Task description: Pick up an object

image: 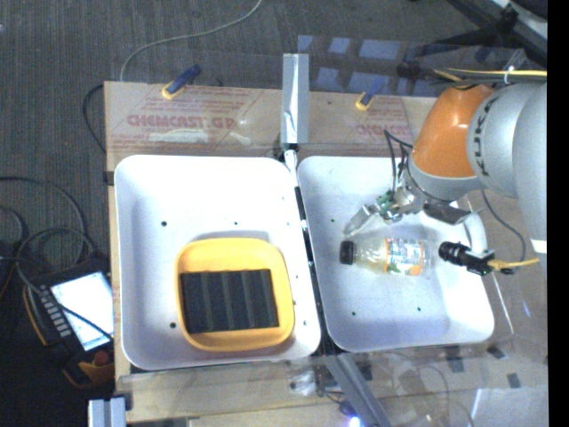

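The bottle (391, 254) lay on its side near the middle of the right bin (356, 323), dark cap toward the left bin (142, 238), and you could see it was not yet lifted. The gripper (378, 213) hung just above and beside its cap end, apparently not touching it. Whether it was open or closed could not be told from this slanted view. The grasp and the lift were both left to do. The arm (498, 140) reached in over the bin's far right corner, wrist bent downward. The yellow tray (236, 296) sat untouched toward the left bin's near edge.
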You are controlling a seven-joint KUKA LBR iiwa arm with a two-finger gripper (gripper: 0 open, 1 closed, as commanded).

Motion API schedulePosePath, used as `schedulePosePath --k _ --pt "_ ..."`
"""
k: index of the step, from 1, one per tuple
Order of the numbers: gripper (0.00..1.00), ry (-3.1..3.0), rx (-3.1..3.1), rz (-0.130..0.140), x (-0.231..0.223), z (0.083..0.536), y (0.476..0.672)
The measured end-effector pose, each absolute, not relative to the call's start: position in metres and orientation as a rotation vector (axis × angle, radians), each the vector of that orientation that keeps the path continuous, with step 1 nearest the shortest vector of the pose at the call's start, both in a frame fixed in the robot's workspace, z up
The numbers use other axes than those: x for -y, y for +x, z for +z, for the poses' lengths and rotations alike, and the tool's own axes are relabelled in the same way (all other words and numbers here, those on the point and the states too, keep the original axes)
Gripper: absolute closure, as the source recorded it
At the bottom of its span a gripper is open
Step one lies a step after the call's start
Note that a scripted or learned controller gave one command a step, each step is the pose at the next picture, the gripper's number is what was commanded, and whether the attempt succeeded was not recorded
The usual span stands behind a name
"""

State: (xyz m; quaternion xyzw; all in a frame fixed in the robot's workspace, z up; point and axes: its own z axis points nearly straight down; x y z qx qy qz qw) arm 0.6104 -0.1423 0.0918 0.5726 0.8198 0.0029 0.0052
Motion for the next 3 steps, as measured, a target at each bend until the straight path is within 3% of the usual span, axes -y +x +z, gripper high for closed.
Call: schedulePosePath --k 1,2,3 --pt "0.0 1.675 -2.64 0.009 0.133 0.093 0.534" --pt "0.0 1.891 -2.509 0.0 0.16 0.171 0.484" --pt "0.0 1.836 -2.549 0.003 0.2 0.101 0.485"
